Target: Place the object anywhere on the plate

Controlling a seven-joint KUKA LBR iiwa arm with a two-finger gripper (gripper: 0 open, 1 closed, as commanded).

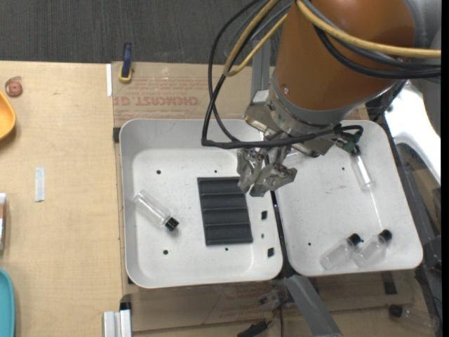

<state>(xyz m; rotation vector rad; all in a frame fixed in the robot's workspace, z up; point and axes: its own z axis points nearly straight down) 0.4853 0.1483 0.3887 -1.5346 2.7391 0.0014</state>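
Note:
A black ribbed plate [226, 210] lies flat in the middle of the left bin [140, 258]. A clear vial with a black cap [156, 209] lies to its left on the bin floor. My gripper [263, 177] hangs over the seam between the two bins, just above the plate's upper right corner. The big orange and grey wrist above hides much of it. Nothing is clearly visible in it.
The right bin [400, 209] holds a clear vial [361, 170] near its back and two more capped vials [340, 251] [372, 248] at its front. Cables loop from the wrist over the left bin's back edge. A cardboard sheet [168, 93] lies behind the bins.

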